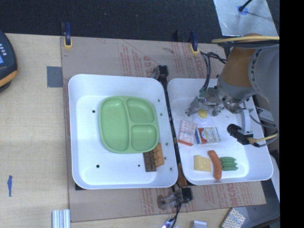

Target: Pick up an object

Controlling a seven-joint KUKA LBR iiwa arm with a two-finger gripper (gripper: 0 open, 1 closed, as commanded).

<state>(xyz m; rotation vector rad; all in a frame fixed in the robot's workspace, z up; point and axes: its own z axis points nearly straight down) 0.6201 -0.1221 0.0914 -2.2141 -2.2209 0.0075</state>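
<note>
Claw low in the right bin, grasp not yet proven

The claw [204,109] hangs at the far end of the right bin [259,172], a small yellow piece [203,113] right at its tips; whether it grips anything, I cannot tell. Nearer lie two cartons [198,134], a cheese wedge [202,164], a sausage [215,164] and green beans [228,163]. It looks like the grasping step; next would be a clean lift.

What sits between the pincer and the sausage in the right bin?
In the camera view, a small carton lies between the pincer and the sausage, beside a packet. Below the carton, bare bin floor runs to the sausage.
</note>
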